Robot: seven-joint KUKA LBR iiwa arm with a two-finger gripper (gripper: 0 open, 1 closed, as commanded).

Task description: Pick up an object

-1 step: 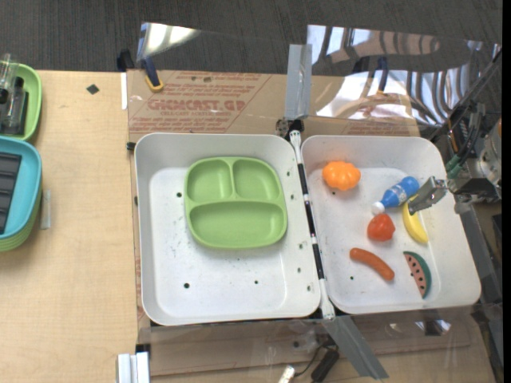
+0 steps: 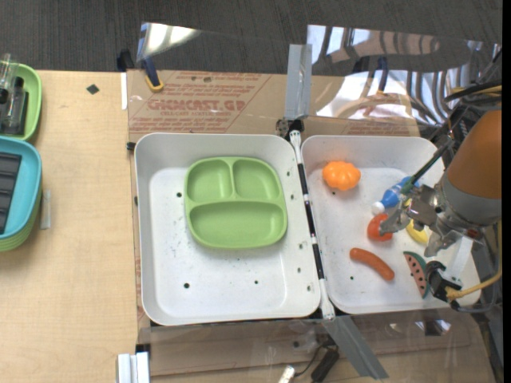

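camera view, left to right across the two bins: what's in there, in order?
Green divided plate in the left bin → orange toy pumpkin → toy sausage → watermelon slice, all three in the right bin. The red, blue and yellow pieces bunched by the gripper overlap, so I left them out.

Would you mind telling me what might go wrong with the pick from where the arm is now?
The gripper sits among crowded toys in the right bin: a red piece, a yellow piece and a blue and white item lie close together, so it may catch two or push one aside. The sausage and watermelon slice lie near the arm's path and could get knocked.
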